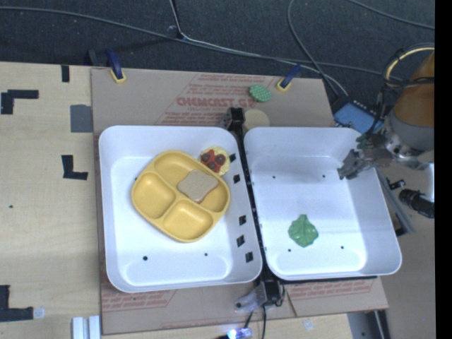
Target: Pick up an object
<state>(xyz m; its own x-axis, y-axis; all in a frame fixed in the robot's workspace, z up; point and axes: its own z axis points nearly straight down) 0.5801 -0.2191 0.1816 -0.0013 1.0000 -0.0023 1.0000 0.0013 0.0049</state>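
Lying near the front rim of the right bin, a green leafy toy has bare white floor all round it, touching no wall. Farther back, the gripper hangs over that bin's far right corner, well apart from the leaf; whether its claw is apart or together I cannot tell. Left of the right bin, the left bin holds a yellow divided plate with a brown toast piece.

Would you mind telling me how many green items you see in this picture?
2: a green leafy piece lying in the right bin, and a small green piece on the cardboard beyond the bins. More may be hidden.
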